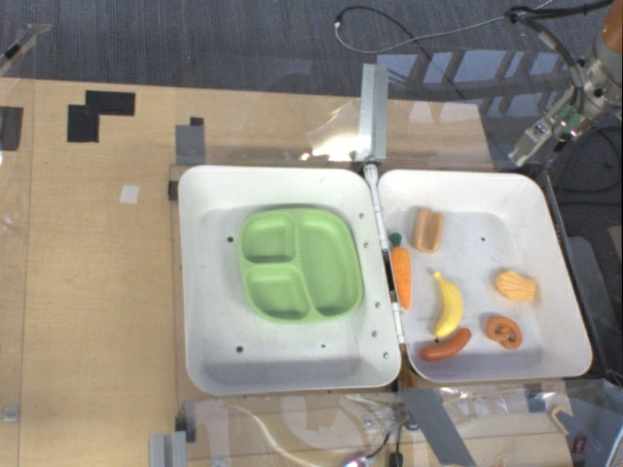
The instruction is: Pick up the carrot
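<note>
The two-finger gripper (527,147) hangs at the two o'clock corner of the view, beyond the far rim of the right shallow white bin (541,202); whether it is spread or closed cannot be told, and nothing shows in it. Inside that bin, the orange carrot with a green top (400,274) lies at nine o'clock, against the left wall. A tan bread piece (427,230) sits at eleven, a yellow banana (447,305) near centre, a red sausage (444,345) at seven, a brown pretzel (503,332) at five, an orange wedge (516,286) at three. The left white bin (209,358) holds a green divided plate (297,264).
</note>
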Motion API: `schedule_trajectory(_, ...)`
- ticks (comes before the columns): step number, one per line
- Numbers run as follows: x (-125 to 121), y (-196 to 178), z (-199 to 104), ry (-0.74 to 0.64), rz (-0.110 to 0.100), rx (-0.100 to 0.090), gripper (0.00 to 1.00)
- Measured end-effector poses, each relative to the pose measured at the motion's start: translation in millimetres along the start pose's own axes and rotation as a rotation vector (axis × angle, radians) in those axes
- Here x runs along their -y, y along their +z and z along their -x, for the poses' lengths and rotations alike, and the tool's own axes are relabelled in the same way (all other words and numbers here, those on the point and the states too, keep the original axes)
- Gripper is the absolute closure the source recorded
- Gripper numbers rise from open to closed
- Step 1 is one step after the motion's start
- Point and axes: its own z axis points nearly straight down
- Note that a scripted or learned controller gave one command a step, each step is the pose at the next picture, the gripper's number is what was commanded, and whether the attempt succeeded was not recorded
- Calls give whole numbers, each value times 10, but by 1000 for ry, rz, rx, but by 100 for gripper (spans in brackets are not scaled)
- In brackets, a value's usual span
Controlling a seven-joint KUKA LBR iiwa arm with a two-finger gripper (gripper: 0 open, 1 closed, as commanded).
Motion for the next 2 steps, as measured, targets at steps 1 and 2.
schedule_trajectory(1, -629, 844, -80, -247, -1, -2, 100)
schedule_trajectory(2, -425, 1784, -77, -205, -2, -3, 100)
